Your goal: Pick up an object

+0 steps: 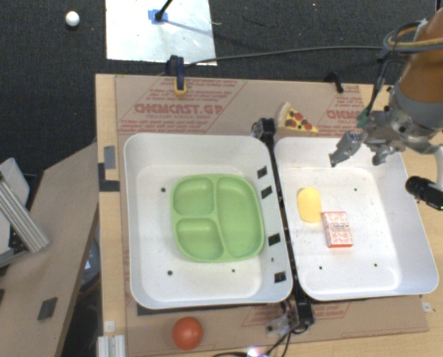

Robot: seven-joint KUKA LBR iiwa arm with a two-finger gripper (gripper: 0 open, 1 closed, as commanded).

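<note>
Two objects, a yellow piece (308, 204) and a red box (337, 229), are lying down-left of the open, empty end effector (363, 149).

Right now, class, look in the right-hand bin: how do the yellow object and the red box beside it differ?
The yellow object is plain, smooth and rounded; the red box is flat-sided, with square corners and printed markings. The yellow object lies nearer the divider between the bins; the red box sits just to its right and nearer the front edge. Both lie in the right bin, close together, with the gripper raised above the bin's far edge, holding neither.
</note>
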